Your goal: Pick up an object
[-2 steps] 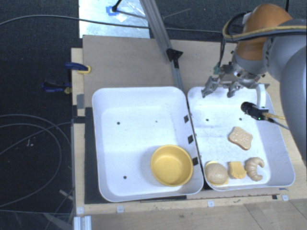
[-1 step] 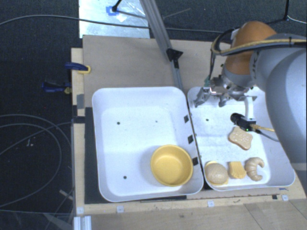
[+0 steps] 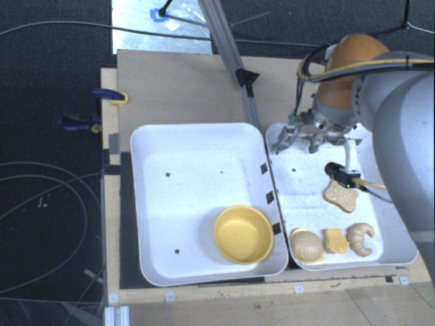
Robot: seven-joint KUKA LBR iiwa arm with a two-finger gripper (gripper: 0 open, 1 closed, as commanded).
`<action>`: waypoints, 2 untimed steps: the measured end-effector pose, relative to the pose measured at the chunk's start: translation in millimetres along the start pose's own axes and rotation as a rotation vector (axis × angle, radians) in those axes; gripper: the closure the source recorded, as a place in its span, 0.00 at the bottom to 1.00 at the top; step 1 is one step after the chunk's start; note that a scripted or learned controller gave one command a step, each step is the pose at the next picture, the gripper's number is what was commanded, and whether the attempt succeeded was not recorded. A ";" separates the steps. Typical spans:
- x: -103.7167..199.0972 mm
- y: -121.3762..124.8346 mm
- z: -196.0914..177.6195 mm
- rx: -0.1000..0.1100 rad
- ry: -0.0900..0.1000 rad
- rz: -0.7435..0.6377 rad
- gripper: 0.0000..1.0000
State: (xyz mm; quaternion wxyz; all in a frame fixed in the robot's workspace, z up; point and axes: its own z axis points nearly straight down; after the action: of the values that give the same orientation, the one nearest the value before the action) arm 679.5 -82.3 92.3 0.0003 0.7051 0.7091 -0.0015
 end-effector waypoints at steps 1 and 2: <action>0.4 1.6 -11.9 -0.007 0.000 -0.002 1.00; 1.0 9.0 -76.3 -0.011 0.002 -0.001 1.00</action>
State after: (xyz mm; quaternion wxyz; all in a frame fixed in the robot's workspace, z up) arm 688.7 -81.1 168.6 0.0035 0.7049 0.7093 0.0029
